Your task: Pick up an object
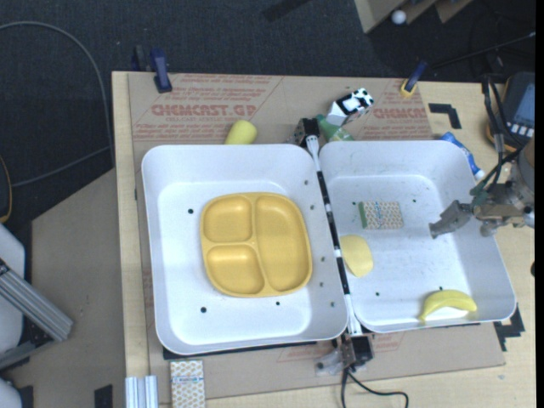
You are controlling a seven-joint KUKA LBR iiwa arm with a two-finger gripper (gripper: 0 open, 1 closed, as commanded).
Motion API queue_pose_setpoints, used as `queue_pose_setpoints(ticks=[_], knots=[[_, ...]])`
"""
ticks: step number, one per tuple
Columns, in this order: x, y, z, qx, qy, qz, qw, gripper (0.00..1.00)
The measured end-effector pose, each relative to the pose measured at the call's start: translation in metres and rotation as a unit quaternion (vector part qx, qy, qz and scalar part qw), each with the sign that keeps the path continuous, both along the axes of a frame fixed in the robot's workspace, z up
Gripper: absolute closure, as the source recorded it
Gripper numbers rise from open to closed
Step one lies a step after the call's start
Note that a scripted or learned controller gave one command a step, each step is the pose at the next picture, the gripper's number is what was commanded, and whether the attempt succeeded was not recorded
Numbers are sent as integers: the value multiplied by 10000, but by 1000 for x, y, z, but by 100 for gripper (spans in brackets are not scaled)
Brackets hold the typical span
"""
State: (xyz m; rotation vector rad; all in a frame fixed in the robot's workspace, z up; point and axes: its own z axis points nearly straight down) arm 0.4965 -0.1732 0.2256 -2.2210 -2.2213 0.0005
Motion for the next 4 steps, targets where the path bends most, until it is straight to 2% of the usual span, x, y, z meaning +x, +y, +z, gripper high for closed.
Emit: queue_pose_setpoints(ticks=[1, 2, 3, 4], knots=[[72, -18, -117, -1, 1, 2, 10000, 0], [105, 61, -137, 1, -47, 5, 10000, 0], [69, -24, -116, -11, -2, -7, 10000, 0], [80, 84, -40, 5, -10, 12, 10000, 0]])
